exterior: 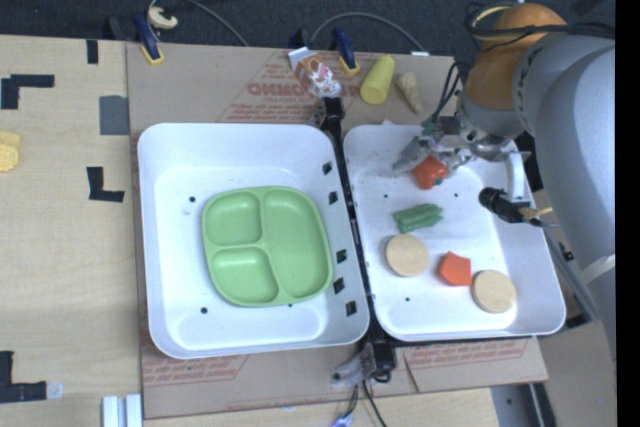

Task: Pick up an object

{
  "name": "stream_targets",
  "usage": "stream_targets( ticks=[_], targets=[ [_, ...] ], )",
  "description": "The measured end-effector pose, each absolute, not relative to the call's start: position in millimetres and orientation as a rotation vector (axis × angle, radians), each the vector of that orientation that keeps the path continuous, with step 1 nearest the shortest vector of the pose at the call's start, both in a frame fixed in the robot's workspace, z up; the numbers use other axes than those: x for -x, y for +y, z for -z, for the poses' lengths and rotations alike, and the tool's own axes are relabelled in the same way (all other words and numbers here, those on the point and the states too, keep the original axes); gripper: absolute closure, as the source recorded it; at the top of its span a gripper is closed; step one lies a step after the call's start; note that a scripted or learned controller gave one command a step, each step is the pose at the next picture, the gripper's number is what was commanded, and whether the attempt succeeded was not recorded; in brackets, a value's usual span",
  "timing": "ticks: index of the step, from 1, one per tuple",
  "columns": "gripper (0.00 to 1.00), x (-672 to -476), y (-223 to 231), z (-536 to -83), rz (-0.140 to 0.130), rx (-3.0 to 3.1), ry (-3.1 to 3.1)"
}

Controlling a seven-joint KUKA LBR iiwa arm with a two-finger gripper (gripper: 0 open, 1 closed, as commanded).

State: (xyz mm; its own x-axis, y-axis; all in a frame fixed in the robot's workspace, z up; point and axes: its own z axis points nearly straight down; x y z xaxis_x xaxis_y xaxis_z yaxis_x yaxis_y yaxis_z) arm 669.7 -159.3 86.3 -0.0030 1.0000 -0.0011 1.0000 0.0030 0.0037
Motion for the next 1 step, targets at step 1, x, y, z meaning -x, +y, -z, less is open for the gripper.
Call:
stream_targets(
  ticks=[1],
  targets=[
    [1.0, -669.9, -159.7, -96.5, -0.001, -2.214, 2.222]
  ],
)
